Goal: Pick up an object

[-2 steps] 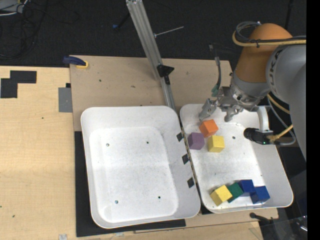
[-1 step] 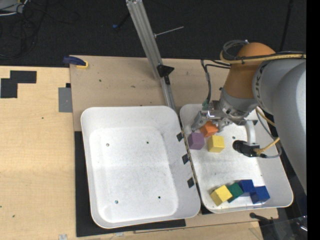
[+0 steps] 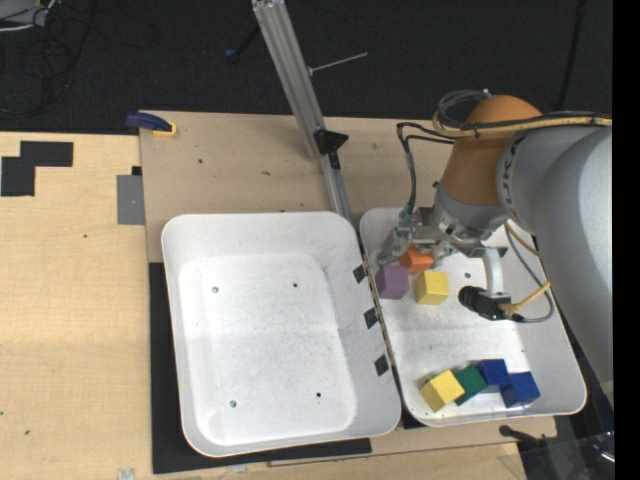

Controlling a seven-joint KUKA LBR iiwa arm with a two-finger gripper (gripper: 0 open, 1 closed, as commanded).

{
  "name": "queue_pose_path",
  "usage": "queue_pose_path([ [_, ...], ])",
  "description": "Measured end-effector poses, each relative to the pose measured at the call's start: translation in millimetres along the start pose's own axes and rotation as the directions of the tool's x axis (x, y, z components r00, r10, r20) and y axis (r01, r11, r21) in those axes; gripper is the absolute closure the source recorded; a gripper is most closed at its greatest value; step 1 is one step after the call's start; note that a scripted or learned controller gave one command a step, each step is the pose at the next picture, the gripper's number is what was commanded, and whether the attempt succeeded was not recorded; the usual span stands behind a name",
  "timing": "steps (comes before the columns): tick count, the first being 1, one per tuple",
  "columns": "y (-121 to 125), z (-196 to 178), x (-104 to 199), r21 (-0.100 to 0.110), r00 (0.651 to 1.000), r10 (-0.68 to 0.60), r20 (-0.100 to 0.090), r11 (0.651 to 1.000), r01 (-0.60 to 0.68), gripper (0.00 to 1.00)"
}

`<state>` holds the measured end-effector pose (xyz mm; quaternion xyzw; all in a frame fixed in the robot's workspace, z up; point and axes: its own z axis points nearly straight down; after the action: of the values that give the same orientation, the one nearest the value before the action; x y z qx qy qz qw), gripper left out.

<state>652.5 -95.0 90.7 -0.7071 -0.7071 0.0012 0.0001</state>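
**Hovering low over the orange block in the right bin**

Reaching in from the right, the gripper (image 3: 412,240) sits low at the far-left corner of the right bin (image 3: 560,400). An orange block (image 3: 418,261) lies just beneath and slightly nearer the camera, with a purple block (image 3: 392,281) and a yellow block (image 3: 433,287) close beside it. Whether the jaws are wide or narrow cannot be told. By my reading, orange is the likeliest target.

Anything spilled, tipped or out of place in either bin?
Nothing stands out. The blocks all lie inside the right bin: purple, orange and yellow near the gripper, the rest clustered at its near edge.
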Motion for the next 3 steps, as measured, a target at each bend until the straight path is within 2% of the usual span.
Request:
queue_pose_path([
  [1,-0.9,-9.3,-0.7,0.002,1.000,0.005,-0.002,1.000,-0.005,1.00],
  [3,-0.9,-95.5,-5.1,-0.002,1.000,0.000,-0.002,1.000,0.000,1.00],
])
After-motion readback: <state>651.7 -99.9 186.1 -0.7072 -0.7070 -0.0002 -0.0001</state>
